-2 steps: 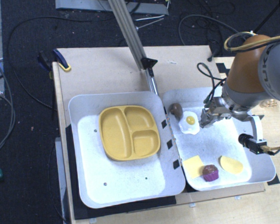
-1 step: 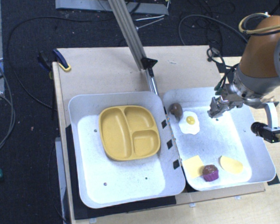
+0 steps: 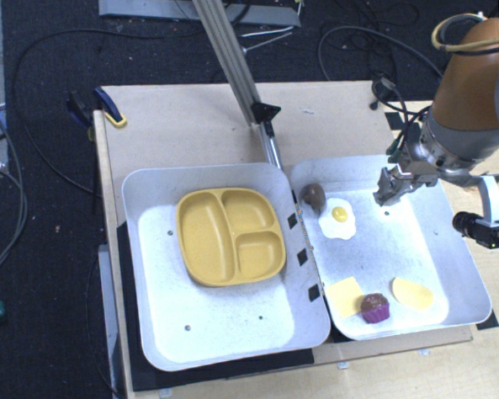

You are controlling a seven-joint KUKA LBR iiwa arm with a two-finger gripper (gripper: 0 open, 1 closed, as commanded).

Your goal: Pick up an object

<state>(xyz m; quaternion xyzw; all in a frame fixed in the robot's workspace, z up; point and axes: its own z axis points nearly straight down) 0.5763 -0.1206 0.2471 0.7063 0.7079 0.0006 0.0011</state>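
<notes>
My gripper (image 3: 387, 191) hangs over the back of the right bin (image 3: 456, 262), to the right of a toy fried egg (image 3: 338, 219). Nothing shows between its tips. A small brown piece (image 3: 313, 195) lies at the bin's back left corner. Near the front of that bin lie a pale yellow square slice (image 3: 345, 296), a purple piece (image 3: 374, 308) and a yellow oval piece (image 3: 412, 293). A yellow divided plate (image 3: 231, 235) rests in the left bin (image 3: 160, 326).
A grey metal pole (image 3: 234, 60) slants across the back of the bench toward the gap between the bins. Black clips (image 3: 303, 254) sit along the bins' shared edge. A black fitting (image 3: 480, 227) juts from the arm over the right rim.
</notes>
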